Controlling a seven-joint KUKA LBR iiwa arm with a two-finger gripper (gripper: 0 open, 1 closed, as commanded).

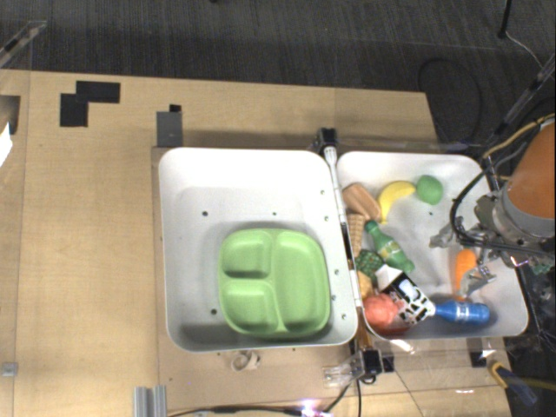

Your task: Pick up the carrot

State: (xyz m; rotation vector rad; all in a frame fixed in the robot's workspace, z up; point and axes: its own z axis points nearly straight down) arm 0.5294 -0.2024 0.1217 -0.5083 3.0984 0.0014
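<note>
Gripping hardware at the end of the arm, the pincer (476,266) hangs over the right side of the right bin, and an orange carrot (465,268) sits upright against it; whether the fingers are closed on the carrot or merely beside it cannot be told from this angle. Above it, the arm's (532,185) orange band and grey wrist enter from the right edge, with dark cables looping around them.

From largest to smallest: a tan wooden bench (87,276) carries two shallow white bins side by side. Left bin (182,189) holds a light green divided plate (274,281) with three compartments, lying flat near its front. Right bin (512,315) holds a crowd of small toys along its left and front walls. A blue bottle-shaped toy (460,312) lies on its side near the front, just below the carrot. A red round toy (382,313) sits in the front left corner, touching a black-and-white piece (412,300). A green bottle (387,247) lies tilted above those. A tan bread-like piece (360,201) rests against the left wall. A yellow banana (395,194) and a small green ball (428,188) lie near the back, just beside each other.
</note>
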